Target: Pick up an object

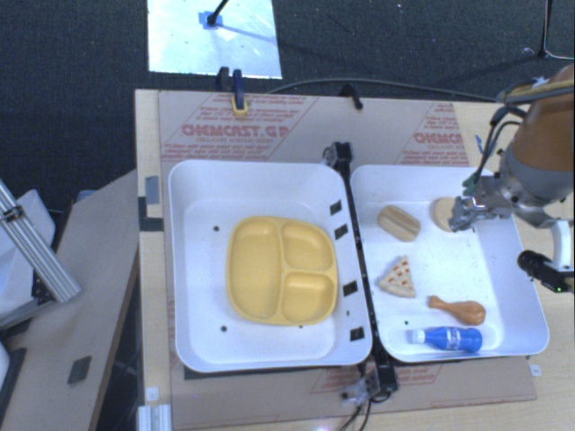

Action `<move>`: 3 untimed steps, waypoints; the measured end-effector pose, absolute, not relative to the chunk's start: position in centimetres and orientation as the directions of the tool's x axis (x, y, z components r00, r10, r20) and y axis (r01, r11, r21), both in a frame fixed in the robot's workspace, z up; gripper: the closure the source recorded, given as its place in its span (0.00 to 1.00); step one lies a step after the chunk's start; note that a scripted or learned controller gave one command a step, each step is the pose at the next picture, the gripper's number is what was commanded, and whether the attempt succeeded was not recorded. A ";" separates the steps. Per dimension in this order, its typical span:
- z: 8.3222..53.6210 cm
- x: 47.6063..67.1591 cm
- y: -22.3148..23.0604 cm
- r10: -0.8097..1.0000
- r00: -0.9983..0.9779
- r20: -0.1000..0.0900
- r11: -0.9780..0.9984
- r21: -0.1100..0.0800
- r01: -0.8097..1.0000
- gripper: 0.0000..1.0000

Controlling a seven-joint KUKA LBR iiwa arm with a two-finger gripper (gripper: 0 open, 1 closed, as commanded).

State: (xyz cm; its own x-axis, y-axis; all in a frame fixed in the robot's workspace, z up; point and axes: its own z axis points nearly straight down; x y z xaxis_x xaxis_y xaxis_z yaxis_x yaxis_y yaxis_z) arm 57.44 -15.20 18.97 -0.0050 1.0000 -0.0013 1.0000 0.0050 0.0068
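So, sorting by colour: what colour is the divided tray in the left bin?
Yellow; the divided tray shows in the camera view.

You're looking at a desk point(153, 393) of pale wood, topped by a brown printed protective sheet point(269, 124) with red lettering, and the two white bins sit on that sheet, touching along a black divider strip. The left bin point(193, 241) holds a yellow sectioned tray point(280, 269); the right bin point(508, 281) holds a bun point(399, 223), a pizza slice point(397, 278), a drumstick point(458, 310), a blue bottle point(446, 338) and a round tan piece point(442, 214) near its far edge. At the desk's far edge you've got a yellow-and-black clamp point(237, 92) gripping the sheet.
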 end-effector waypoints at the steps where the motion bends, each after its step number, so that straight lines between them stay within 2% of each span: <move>1: 24.8 58.2 -14.4 1.000 -0.006 -0.002 0.006 0.009 1.000 1.00; 2: 24.1 58.5 -8.1 1.000 -0.010 0.002 0.010 0.002 1.000 1.00; 3: 24.2 59.5 -3.0 1.000 -0.010 0.002 0.010 0.003 1.000 1.00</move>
State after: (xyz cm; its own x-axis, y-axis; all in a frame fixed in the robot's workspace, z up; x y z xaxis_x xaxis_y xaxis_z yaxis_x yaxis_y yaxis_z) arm 59.49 -3.00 24.16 -0.0097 1.0000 0.0022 0.9999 0.0097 0.0027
